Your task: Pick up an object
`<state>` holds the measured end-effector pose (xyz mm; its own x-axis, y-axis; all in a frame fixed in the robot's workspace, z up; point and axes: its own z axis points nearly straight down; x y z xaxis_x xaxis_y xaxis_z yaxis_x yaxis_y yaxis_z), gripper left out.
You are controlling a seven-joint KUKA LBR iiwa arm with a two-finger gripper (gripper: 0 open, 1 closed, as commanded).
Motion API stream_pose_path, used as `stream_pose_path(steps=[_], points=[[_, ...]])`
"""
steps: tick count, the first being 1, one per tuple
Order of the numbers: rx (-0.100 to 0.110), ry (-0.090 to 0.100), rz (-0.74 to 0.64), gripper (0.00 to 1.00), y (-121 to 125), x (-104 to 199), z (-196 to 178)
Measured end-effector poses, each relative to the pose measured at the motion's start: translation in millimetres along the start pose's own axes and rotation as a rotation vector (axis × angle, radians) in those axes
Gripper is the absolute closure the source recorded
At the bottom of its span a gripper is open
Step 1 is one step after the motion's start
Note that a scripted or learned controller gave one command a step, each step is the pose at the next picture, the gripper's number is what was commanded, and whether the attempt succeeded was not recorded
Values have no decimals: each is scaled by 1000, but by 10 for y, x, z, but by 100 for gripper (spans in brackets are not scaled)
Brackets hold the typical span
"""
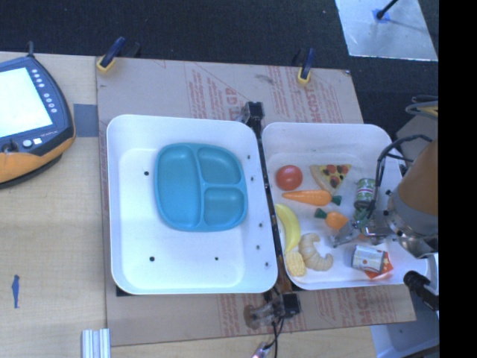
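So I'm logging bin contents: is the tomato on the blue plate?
No, the tomato lies in the right bin, while the blue plate sits in the left bin.

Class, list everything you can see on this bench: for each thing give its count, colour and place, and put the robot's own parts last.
bins: 2, white, side by side on the bench
divided plate: 1, blue, left bin
tomato: 1, red, right bin
pizza slice: 1, yellow and red, right bin
carrots: 2, orange, right bin
banana: 1, yellow, right bin
corn cob: 1, yellow, right bin
can: 1, green, right bin
clamps: 2, blue and yellow, board's far edge
pendant: 1, orange and black, far left
arm: 1, orange band, right
gripper: 1, over right bin
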<state>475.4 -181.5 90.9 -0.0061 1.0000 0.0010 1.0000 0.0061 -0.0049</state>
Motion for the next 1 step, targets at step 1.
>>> stream_pose_path(steps=[1], points=[[-1,0,-3,0,763,489,-12]])
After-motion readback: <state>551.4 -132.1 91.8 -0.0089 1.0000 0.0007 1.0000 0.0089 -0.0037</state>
